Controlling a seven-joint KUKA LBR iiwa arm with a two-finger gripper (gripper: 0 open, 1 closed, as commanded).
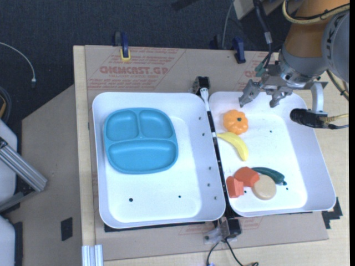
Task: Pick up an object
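Tool (262, 96) spread, holding nothing, above right bin's (310, 165) far edge.
Could close on air or knock the small pumpkin (236, 121) into the banana (235, 144) just beside it.

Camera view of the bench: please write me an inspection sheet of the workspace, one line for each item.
Surface: brown board with printed red letters, bearing a left bin and a right bin, both white and shallow.
Job's things: in the right bin, a small orange pumpkin, a banana, a red block, a round beige piece and a dark green vegetable.
Clutter: blue divided plate in the left bin.
Gripper: gripper open, hanging over the far edge of the right bin, holding nothing.
Cables: several run behind the arm; one leaves the front clamp.
Surroundings: dark carpet; blue clamps at the board's far edge.
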